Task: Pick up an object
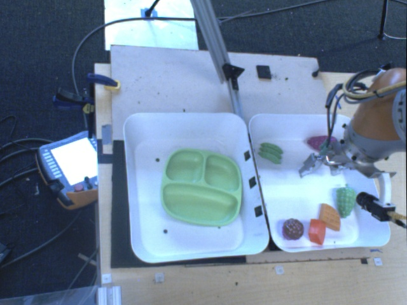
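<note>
We see two white bins side by side. Far left of the gripper, the left bin [143,234] holds a green tray [202,187] with three compartments, lying flat near the middle.

In the right bin [264,126], just left of the gripper and a little farther back, lies a green pod [271,152]. Nearer the front edge and left of the gripper sits a dark red ball [292,228]. To its right, touching or nearly so, stands a red piece [317,231], and an orange wedge [330,216] leans just beside that.

The gripper [313,165] hangs low over the middle of the right bin, its fingers pointing left and spread apart, with nothing between them that we can see. Just behind it, toward the bin's back wall, lies a purple item [317,142], partly hidden by the wrist. To the front right of the gripper, a knobbly green item [345,200] sits near the bin's right wall, apart from the fingers.

The arm [375,122], grey with an orange band, enters from the right.
</note>
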`<state>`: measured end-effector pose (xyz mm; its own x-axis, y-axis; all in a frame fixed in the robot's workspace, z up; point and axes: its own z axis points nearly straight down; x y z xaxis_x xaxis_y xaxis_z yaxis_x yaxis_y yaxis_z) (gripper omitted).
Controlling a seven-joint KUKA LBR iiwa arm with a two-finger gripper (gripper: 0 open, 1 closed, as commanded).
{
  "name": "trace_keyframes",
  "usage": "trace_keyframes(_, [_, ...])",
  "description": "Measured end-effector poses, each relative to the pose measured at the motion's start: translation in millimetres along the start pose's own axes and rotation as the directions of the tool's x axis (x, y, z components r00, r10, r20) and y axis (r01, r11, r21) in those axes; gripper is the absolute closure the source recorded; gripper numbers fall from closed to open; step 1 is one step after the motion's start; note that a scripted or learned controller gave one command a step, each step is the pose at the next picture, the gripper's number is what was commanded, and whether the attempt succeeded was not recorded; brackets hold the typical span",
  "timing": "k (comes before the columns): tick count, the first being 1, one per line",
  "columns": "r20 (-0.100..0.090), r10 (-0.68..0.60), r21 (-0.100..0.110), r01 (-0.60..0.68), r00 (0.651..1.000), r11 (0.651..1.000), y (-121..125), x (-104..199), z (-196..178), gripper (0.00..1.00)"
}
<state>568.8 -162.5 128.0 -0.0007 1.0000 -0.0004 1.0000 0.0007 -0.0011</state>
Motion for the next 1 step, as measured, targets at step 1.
trace_keyframes(1, [0.001,-0.001,-0.006,0.001,1.000,1.000,1.7,0.1,-13.5,1.00])
